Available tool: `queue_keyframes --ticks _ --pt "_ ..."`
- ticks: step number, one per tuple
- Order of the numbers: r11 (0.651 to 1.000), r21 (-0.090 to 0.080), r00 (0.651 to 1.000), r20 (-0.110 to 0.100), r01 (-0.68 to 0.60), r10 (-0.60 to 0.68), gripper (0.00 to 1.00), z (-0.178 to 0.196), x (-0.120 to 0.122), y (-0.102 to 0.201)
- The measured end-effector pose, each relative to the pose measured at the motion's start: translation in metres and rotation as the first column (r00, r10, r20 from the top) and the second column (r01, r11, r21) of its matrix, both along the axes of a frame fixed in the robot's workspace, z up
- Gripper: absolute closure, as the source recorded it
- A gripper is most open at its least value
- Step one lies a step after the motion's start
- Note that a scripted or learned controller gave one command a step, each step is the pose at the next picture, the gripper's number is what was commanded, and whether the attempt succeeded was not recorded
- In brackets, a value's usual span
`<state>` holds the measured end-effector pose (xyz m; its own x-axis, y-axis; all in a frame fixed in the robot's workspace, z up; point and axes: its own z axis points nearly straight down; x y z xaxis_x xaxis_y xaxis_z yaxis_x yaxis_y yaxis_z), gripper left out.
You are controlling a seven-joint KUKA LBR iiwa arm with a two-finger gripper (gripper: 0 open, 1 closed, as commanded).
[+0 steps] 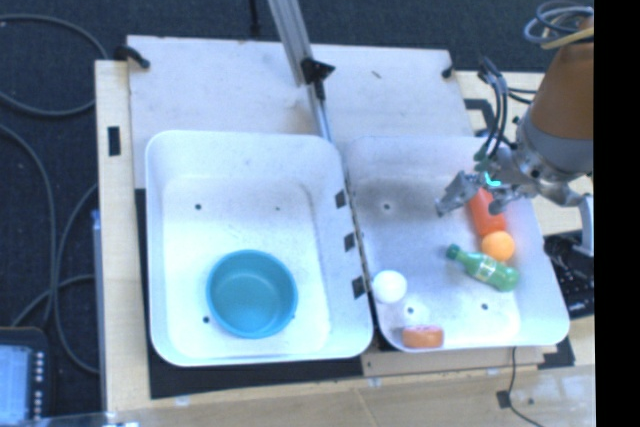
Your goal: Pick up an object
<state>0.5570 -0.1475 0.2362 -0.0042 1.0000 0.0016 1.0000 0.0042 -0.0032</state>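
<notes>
Orange carrot (482,208) just beneath the gripper (470,196) (grip state unclear), right bin (400,215).

Bright, glaring bins; perhaps slightly soft.

A blue bowl (252,292) is seen in the left white bin (180,165). In the right white bin (400,185), a green bottle (484,267) is flanked by an orange ball (498,245), a red-orange carrot-like piece (482,208), a white ball (389,286) and an orange-and-white piece (422,336). The tabletop (118,245) is pale tan.
</notes>
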Motion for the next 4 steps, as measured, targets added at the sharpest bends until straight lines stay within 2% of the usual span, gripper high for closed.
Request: queue_keyframes --ticks 1,2,4 --pt "1.0 -0.001 1.0 0.004 0.0 0.0 0.0 0.002 0.001 0.0" --pt "1.0 -0.004 1.0 -0.001 0.005 -0.005 0.0 -0.051 -0.003 -0.012" --pt "1.0 -0.005 1.0 0.003 0.009 -0.009 0.0 -0.138 -0.004 -0.018"
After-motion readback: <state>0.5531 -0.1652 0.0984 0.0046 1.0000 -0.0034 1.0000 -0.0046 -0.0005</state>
